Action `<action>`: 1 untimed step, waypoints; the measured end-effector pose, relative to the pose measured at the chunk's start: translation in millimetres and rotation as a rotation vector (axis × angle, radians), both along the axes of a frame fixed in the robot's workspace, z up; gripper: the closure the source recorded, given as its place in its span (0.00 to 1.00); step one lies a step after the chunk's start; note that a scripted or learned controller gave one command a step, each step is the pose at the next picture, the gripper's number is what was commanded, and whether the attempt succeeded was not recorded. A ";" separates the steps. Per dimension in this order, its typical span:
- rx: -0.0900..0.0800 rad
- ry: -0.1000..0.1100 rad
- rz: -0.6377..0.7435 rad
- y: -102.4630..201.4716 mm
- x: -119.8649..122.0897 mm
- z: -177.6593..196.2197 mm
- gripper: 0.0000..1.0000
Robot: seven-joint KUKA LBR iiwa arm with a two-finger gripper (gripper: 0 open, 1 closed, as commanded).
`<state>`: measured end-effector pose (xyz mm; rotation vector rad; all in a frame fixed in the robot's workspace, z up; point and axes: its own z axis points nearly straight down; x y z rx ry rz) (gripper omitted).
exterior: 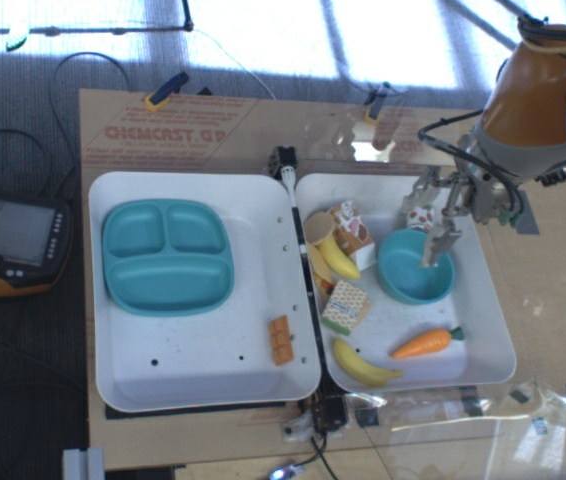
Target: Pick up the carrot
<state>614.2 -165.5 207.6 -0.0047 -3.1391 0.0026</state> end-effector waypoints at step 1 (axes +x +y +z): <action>-0.001 -0.011 0.152 -19.5 -85.4 -113.0 0.00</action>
